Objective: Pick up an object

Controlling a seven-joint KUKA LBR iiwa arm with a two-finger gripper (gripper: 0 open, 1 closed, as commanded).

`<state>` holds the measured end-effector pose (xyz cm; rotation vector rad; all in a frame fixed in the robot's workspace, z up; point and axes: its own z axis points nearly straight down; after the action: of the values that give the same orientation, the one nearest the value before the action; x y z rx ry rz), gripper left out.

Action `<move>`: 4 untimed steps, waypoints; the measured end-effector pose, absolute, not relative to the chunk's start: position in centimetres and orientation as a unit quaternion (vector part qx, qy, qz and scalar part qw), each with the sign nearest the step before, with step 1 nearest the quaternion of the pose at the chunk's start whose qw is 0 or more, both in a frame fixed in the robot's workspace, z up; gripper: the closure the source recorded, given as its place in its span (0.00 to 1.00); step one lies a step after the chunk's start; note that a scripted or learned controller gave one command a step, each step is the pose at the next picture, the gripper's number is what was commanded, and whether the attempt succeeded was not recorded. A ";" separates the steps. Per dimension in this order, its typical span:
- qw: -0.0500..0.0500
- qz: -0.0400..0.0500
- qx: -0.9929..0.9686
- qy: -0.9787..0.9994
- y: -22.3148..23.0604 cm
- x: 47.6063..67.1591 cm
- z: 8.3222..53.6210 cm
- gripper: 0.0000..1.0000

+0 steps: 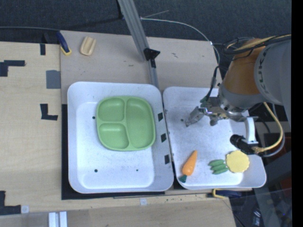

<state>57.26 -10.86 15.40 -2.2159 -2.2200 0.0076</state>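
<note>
You've got nothing picked yet: gripper (204, 117) hangs spread wide and empty, well above carrot (190, 163) in right bin (182, 100).

- Cut off at the right edge: the grey arm (277, 70), only wrist and orange band in frame.
- Hidden under the wrist: part of the right bin's (189, 98) far wall.
- Too small to tell: the beige item (87, 46) on the desk (28, 126).
- Cropped at top: the slanted metal pole (135, 22).
</note>
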 end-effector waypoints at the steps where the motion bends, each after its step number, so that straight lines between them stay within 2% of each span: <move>1: 0.002 0.002 -0.707 -0.708 -10.7 58.1 10.0 0.00; 2: 0.001 0.001 -0.706 -0.708 -10.7 58.2 11.2 1.00; 3: -0.001 -0.001 -0.706 -0.708 -9.6 58.2 16.9 1.00; 4: -0.002 -0.002 -0.706 -0.708 -9.0 59.0 22.7 1.00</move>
<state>59.00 -8.96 22.70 -2.2213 -2.2276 -0.0055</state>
